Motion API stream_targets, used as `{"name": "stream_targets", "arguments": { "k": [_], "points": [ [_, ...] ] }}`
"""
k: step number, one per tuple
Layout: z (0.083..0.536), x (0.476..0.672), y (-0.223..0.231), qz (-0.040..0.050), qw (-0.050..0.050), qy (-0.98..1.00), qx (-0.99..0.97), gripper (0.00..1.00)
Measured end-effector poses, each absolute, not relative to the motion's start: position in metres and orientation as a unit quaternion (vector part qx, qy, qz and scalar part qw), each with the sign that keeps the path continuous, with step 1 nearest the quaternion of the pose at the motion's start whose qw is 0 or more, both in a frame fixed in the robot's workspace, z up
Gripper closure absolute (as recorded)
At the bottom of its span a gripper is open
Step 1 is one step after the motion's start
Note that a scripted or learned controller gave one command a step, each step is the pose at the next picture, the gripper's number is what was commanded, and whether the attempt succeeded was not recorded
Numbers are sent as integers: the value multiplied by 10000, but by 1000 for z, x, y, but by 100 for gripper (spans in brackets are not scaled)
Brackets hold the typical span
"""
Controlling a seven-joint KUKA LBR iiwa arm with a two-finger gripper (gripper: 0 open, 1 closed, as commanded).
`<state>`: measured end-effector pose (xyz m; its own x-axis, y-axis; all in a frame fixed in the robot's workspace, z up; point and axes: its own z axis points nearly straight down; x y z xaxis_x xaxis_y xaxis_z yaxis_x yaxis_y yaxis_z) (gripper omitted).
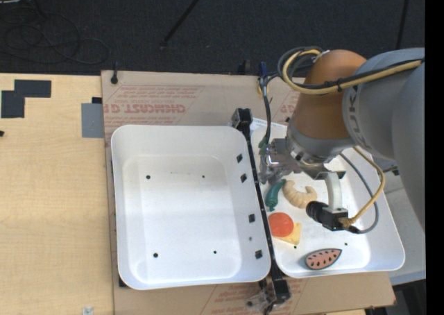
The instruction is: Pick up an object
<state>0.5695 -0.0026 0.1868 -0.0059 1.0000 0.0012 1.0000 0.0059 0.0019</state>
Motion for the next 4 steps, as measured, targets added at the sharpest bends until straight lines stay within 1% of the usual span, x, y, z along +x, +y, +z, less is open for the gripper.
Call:
{"name": "stream_targets", "arguments": {
  "k": [1, 2, 3, 4],
  "points": [
    [305, 531, -13, 20, 15, 7072, 7071, 100],
    [180, 534, -19, -55, -53, 7067, 7075, 100],
    [188, 648, -9, 17, 27, 7086, 7056, 100],
    [209, 644, -25, -6, -1, 7071, 7072, 100]
  ]
}}
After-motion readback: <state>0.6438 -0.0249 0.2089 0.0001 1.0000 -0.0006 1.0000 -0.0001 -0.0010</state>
